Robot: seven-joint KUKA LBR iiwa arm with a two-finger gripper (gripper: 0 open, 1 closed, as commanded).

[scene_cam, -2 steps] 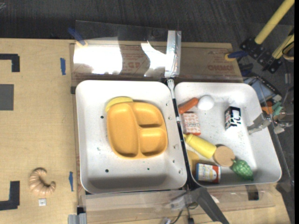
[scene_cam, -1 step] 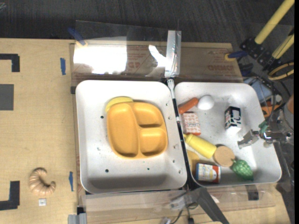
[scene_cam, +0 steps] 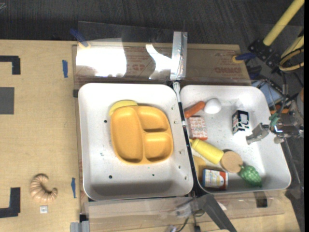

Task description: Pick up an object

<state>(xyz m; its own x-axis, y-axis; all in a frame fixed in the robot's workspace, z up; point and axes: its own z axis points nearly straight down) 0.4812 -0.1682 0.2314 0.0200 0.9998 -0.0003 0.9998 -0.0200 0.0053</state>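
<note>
The right bin (scene_cam: 270, 163) holds several objects. An orange carrot (scene_cam: 194, 108) and a white ball (scene_cam: 212, 106) lie at its back. A small pink box (scene_cam: 197, 127) sits near its left wall, and a black-and-white carton (scene_cam: 240, 121) stands to the right of it. A yellow bottle (scene_cam: 208, 150) lies in the middle, touching a round wooden piece (scene_cam: 231, 161). At the front are a labelled can (scene_cam: 215, 178) and a green bumpy item (scene_cam: 250, 175). My gripper (scene_cam: 258, 133) hangs over the bin's right side, just right of the carton, with nothing seen in it.
The left bin (scene_cam: 91, 144) holds a yellow divided tray (scene_cam: 141, 132). A tan croissant-shaped toy (scene_cam: 43, 187) lies on the bench at the front left. Cables and a yellow pole (scene_cam: 285, 16) crowd the right side, beyond the bins.
</note>
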